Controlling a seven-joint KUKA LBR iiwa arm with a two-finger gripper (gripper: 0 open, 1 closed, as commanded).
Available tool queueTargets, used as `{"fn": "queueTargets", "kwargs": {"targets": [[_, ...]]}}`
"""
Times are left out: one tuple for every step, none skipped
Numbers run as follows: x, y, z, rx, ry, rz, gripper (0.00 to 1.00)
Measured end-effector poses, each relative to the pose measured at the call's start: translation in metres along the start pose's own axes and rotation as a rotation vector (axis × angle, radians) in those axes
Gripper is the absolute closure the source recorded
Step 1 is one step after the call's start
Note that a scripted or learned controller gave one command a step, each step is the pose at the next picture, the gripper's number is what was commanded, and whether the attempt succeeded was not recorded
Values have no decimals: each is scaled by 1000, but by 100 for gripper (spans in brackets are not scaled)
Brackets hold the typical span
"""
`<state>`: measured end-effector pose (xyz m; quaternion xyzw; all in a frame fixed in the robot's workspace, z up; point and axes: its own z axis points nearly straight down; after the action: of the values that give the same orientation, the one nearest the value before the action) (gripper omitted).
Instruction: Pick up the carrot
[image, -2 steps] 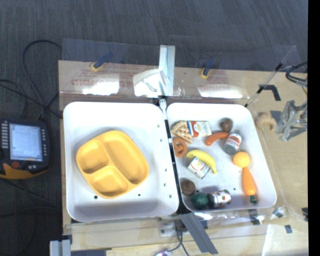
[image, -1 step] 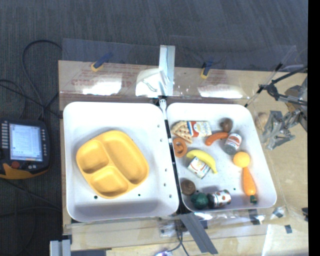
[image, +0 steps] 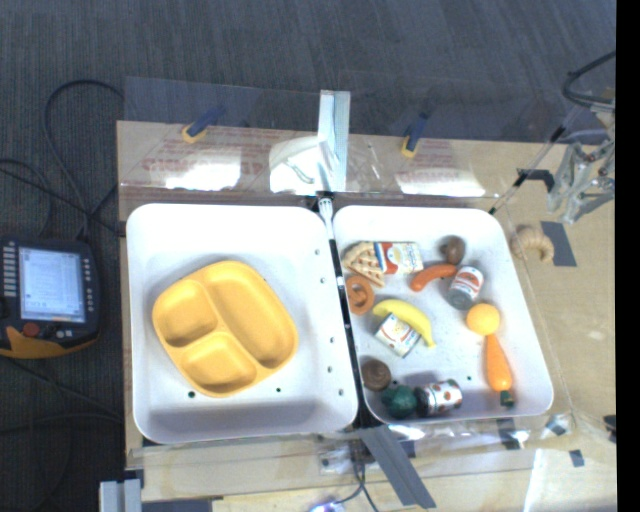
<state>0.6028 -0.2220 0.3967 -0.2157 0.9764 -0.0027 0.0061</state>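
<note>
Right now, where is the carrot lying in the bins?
In the camera view, the carrot lies in the right bin, near its right wall toward the front, just below the yellow lemon and to the right of the can.

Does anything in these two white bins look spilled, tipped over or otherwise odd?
Nothing looks spilled or broken. The yellow divided plastic tray sits askew in the left white bin. In the right white bin, toy food lies jumbled: small cans on their sides, and the orange carrot near the right wall, below a round yellow fruit.
</note>
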Motion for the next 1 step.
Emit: {"fn": "queueTargets", "kwargs": {"targets": [[14, 7, 99, -13, 12, 13, 100]]}}
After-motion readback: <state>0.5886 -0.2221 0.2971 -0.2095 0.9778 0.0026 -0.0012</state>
